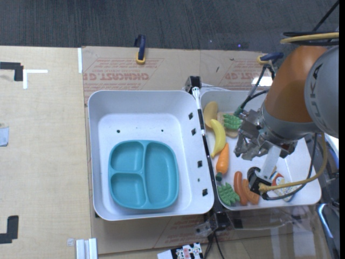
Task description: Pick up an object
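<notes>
Carrot (pixel 222 161) lies in right bin (pixel 226 100), near the bin's left wall, long axis running 12 to 6. Gripper (pixel 247 147) hangs over the same bin with the carrot at its 9 o'clock, just beside it and apart from it as far as I can see. I'm looking at the gripper from above and the wrist covers it, so I can't tell if it is spread or pressed together.

Banana (pixel 217 135) touches the carrot's top end, at the gripper's 10 o'clock. Pale banana (pixel 209 112) sits just past it at 11, by the left wall. Green toy (pixel 233 122) is at the gripper's 12, next to the banana. Second green toy (pixel 227 193) is at 7, near the bin's front-left corner. Two orange-red pieces (pixel 245 188) lie side by side at 6, touching the second green toy. They may be sausages or more carrots, too small to tell. Red-and-white item (pixel 278 180) is at 4, partly hidden.

Arm (pixel 296 85) comes in from 3 o'clock and covers the bin's right half.

Left bin (pixel 102 144) sits at 9 o'clock of the right bin, walls touching. Teal plate (pixel 144 174) with three compartments lies flat in it, toward the 6 o'clock side. Both bins rest on cardboard (pixel 135 69), with a blue clamp (pixel 140 48) at its 12 o'clock edge.
</notes>
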Available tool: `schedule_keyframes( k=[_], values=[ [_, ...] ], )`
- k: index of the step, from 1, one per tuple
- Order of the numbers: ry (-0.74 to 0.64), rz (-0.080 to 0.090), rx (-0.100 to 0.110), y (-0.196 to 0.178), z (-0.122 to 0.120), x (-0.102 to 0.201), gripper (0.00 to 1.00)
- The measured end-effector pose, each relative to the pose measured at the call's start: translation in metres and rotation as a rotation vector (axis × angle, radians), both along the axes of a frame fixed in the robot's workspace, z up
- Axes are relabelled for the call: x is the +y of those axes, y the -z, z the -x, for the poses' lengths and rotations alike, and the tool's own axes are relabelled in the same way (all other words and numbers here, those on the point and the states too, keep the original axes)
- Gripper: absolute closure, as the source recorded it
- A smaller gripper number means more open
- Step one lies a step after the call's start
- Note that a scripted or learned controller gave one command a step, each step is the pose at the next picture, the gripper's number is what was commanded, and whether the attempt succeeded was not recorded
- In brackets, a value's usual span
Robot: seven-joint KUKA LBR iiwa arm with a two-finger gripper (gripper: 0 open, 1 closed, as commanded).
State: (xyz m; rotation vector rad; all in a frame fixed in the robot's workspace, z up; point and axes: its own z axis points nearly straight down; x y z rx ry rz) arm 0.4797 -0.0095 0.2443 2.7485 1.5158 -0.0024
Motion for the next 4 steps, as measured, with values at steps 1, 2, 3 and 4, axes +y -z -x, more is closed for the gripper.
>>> schedule_keyframes(
  k=[1, 2, 3, 4],
  values=[
    [0.14, -0.002, 0.008, 0.021, 0.002, -0.022, 1.0],
    [0.685, -0.001, 0.004, 0.038, 0.002, -0.025, 1.0],
    [0.531, -0.003, 0.008, 0.054, 0.003, -0.046, 1.0],
    [0.452, -0.002, 0.003, 0.033, -0.022, -0.07, 1.0]
  ],
)
